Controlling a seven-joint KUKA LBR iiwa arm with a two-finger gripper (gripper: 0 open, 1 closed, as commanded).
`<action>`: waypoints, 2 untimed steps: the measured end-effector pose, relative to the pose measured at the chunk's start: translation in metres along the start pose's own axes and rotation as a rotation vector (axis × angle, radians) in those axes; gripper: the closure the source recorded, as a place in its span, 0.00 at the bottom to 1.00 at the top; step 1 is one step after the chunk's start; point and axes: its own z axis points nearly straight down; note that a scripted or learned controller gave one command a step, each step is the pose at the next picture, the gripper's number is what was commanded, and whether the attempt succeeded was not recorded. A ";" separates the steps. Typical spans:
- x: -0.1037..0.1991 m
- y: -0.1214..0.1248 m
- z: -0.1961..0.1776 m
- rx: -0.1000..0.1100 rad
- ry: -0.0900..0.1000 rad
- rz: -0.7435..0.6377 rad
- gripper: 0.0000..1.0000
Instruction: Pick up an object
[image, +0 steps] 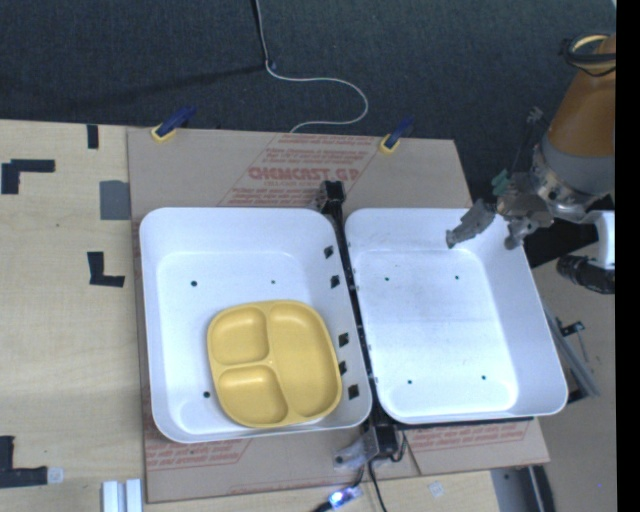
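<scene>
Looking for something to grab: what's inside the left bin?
The left bin holds one yellow divided plate in its near half. Whatever lies under the plate is covered.

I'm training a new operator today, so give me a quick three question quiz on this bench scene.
1. True or false: the yellow divided plate lies in the left bin.
2. How many compartments does the plate have?
3. Where is the gripper? A: over the plate. B: at the right bin's far right corner. C: between the bins.

Key: 1 true. 2 three. 3 B.
</scene>
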 end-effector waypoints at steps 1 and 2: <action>0.000 0.002 -0.008 -0.013 -0.002 -0.003 0.00; 0.005 0.000 0.037 -0.009 -0.002 -0.004 0.00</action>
